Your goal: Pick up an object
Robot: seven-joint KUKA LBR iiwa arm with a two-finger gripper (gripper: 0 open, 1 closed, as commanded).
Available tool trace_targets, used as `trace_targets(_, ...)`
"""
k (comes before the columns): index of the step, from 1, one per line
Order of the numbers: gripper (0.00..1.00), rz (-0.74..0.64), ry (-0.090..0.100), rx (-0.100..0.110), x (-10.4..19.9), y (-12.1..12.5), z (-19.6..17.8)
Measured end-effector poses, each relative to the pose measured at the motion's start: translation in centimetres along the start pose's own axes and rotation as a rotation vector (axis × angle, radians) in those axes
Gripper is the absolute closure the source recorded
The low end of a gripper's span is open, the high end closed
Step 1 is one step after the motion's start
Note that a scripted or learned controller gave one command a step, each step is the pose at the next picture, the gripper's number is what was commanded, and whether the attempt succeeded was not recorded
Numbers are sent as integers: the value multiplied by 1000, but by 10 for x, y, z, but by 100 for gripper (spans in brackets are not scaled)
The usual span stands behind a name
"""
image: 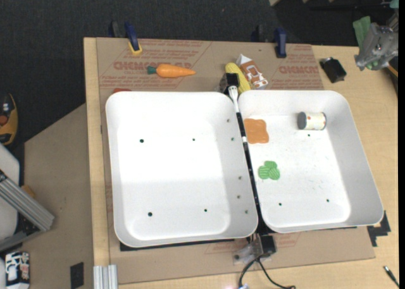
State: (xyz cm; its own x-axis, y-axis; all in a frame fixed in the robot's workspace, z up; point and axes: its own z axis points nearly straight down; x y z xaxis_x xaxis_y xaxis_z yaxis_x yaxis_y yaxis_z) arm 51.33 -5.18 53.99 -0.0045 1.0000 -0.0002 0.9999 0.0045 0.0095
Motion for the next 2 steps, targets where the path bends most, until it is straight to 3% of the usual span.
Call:
trace_targets(1,0,4,0,8,-2,1,4)
trace_targets(2,100,3,-2,3,-2,2,-6)
